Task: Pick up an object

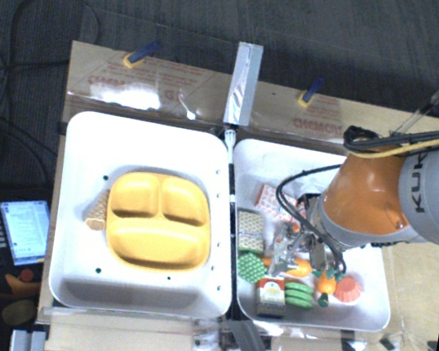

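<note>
Since the claw sits low in the toy pile, can't tell its state; toys look light, hard plastic (prob slippery), so grab across a narrow middle.

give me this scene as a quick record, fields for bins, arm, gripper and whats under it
left bin: yellow tray, a tan item at its left edge
right bin: pile of small toys, including green pieces and a red one
arm: reaches in from the right, over the right bin
gripper: low over the toys; too cluttered to tell its finger state or any grasp
task state: no object seen lifted
</note>
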Controlling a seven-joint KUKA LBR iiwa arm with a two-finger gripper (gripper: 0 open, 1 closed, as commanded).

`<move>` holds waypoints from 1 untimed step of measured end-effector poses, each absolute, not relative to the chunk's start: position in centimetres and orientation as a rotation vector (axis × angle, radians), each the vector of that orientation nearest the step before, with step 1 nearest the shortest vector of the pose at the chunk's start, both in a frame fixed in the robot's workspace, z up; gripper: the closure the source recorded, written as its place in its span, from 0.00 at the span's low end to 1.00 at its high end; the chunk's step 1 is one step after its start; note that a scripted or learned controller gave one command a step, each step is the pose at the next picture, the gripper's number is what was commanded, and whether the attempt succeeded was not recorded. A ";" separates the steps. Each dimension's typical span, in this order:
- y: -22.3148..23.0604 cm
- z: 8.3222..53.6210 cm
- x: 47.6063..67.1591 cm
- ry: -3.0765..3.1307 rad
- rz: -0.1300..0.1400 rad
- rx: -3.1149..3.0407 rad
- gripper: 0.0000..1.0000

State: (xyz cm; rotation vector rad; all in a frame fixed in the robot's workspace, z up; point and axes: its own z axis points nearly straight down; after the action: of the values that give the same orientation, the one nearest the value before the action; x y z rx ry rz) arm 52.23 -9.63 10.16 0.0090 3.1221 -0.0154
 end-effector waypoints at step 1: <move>-9.4 21.2 53.0 3.139 -0.006 0.022 1.00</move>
State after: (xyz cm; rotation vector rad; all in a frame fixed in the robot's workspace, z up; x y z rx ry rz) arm 52.96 -9.36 21.24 0.0219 3.1385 -0.0063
